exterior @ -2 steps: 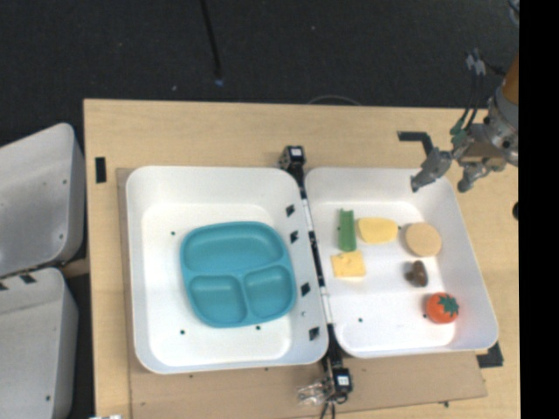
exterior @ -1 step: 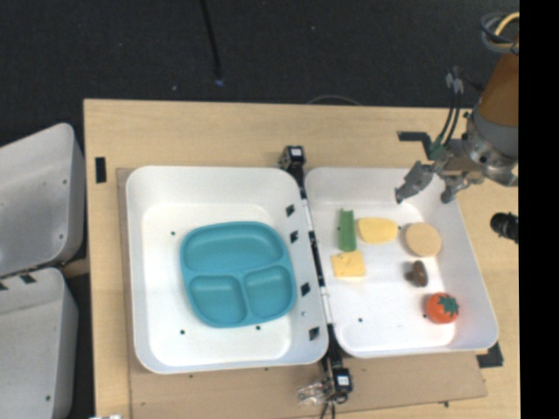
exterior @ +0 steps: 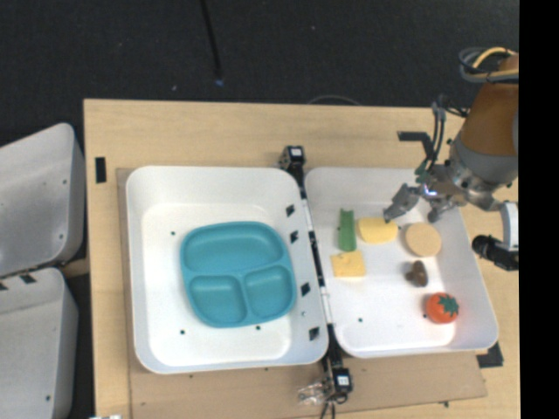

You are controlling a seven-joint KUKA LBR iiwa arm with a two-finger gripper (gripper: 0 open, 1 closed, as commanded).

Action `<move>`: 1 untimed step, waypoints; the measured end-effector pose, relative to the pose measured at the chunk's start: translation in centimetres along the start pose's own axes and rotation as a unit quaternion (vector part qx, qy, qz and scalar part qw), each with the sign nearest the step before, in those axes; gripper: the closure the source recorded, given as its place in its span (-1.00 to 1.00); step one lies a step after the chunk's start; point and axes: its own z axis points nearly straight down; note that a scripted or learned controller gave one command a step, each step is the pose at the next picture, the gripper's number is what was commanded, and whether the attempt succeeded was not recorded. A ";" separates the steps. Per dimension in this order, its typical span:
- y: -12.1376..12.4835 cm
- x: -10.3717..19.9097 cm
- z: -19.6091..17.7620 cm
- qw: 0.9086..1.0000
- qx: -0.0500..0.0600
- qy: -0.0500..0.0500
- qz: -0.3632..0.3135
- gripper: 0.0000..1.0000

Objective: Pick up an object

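Note:
The right bin holds several small items. They are a green stick, a pale yellow piece, a yellow block, a tan round disc, a small brown lump and a red fruit with a green top. My gripper hangs over the bin's far right part, just above the yellow piece and the disc. It is open, its fingers are spread, and nothing is between them.
In the left bin lies a teal divided plate. The two bins meet at a ridge with black clips. The arm's grey wrist and orange band stand over the bench's right edge.

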 end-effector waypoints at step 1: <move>0.7 -0.4 4.6 1.000 -0.001 -0.001 0.002 -1.00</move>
